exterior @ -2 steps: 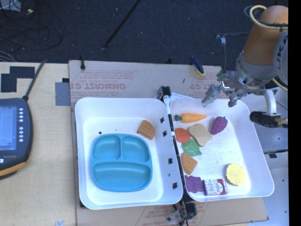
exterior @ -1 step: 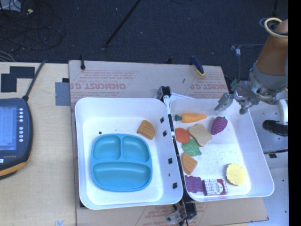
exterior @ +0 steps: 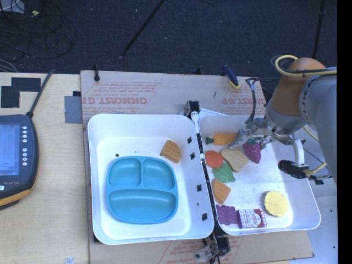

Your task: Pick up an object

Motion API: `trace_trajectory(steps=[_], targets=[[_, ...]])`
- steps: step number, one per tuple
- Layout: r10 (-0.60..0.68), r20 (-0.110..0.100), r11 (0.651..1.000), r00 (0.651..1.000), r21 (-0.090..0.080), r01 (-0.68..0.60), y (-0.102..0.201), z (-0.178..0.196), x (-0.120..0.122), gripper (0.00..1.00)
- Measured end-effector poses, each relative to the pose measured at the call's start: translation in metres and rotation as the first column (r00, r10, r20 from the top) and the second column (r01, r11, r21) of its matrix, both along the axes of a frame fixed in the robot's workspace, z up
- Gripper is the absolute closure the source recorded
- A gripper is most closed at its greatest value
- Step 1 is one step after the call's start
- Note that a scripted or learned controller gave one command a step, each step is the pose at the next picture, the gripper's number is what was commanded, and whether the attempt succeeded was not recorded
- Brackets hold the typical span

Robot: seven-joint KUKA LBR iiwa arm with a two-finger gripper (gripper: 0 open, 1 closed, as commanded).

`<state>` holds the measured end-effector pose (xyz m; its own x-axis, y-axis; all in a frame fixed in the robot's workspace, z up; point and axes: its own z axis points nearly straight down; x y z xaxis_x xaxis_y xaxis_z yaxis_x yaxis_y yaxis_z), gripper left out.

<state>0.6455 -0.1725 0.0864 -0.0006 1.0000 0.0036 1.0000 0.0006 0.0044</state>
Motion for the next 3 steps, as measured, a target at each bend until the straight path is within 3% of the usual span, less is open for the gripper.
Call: trace_trajectory(steps=[1,2,3], targets=[[0.003,0.003,1.0,1.0,-0.003,-0.003,-0.001,0.017,0.002,1.0],[0.004,0.003,1.0,1.0,-0.002,-0.004,0.053,0.123,-0.032,1.0],[0.006,-0.005,1.0,1.0,-0.002,-0.006,0.13,0.153,-0.058,1.0]])
